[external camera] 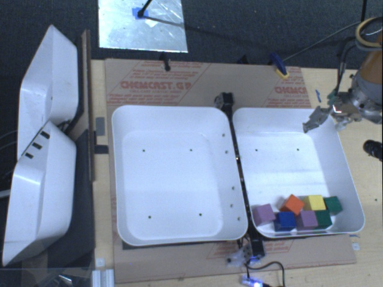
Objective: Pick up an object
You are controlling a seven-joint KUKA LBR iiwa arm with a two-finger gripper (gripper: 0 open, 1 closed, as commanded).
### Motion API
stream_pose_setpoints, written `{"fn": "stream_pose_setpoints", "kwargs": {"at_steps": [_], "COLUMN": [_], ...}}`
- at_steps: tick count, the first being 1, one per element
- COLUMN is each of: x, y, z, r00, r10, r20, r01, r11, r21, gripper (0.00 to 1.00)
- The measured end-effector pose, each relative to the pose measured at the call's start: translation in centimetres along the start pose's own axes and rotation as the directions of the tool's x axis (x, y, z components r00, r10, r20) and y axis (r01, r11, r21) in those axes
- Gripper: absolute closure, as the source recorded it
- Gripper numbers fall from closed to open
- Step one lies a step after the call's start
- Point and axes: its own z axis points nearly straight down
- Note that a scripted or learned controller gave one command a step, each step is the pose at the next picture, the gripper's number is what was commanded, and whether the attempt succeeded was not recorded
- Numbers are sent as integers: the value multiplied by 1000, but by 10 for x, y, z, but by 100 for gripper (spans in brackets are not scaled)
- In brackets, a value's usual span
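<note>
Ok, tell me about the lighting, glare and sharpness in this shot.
Camera view: soft overhead light; the shiny foil sheet glares at top; the white bins look bright, almost washed out, with faint shadows; the blocks are slightly soft but colours read clearly; the gripper at the right edge looks blurred.

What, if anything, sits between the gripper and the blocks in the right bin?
Nothing visible. The gripper is at the right bin's far right corner; the blocks cluster at its near edge, with bare white floor between.
</note>
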Motion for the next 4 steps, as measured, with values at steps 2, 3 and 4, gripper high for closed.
{"fn": "stream_pose_setpoints", "kwargs": {"at_steps": [2, 3, 4], "x": [6, 7, 6], "y": [9, 9, 10], "z": [92, 120, 108], "r00": [1000, 1000, 1000], "r10": [-1, 0, -1], "r20": [-1, -1, 1], "r01": [1, 0, 1], "r11": [1000, 1000, 1000], "r21": [3, 2, -1], "gripper": [0, 0, 100]}}
